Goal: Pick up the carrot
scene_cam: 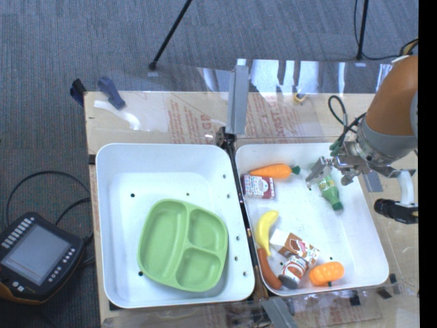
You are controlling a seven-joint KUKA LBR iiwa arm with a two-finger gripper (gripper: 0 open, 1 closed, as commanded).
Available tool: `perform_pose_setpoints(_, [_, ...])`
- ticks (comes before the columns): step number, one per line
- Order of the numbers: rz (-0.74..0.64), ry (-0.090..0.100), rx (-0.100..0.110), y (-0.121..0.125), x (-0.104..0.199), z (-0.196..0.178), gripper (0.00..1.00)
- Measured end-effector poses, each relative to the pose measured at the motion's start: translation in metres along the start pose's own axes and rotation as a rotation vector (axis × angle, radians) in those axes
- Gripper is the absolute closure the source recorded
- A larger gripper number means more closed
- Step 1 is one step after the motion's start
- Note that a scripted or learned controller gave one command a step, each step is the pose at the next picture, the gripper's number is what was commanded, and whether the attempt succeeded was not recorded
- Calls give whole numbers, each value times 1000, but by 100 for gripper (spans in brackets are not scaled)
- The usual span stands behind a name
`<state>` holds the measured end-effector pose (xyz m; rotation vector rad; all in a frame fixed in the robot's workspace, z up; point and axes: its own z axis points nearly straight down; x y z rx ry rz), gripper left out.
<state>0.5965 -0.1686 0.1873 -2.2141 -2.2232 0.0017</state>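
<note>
Carrot: laid in the right bin, near its far-left corner, beside a small red carton.
Claw: seen over the same bin, well right of the carrot, above a green bottle.
Claw state: cannot be told.

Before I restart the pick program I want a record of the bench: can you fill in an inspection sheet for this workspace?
Surface: two white bins side by side; left bin holds a green divided plate.
Job's things: carrot lies at the right bin's far left, apart from the gripper.
Clutter: green bottle, banana, red carton, orange fruit, small packets and a jar at the near edge.
Grippers: gripper is above the green bottle, holding nothing visible.
Cables: black cable loops beside the arm.
Surroundings: handheld control pendant on the carpet at left; stand legs behind.
</note>
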Motion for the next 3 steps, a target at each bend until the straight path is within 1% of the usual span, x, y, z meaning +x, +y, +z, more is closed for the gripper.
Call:
perform_pose_setpoints(1, [-225,-2,-1,46,73,16,0])
perform_pose_setpoints(2, [-56,-2,-2,48,56,-46,0])
perform_pose_setpoints(3, [-45,-1,1,48,105,2,0])
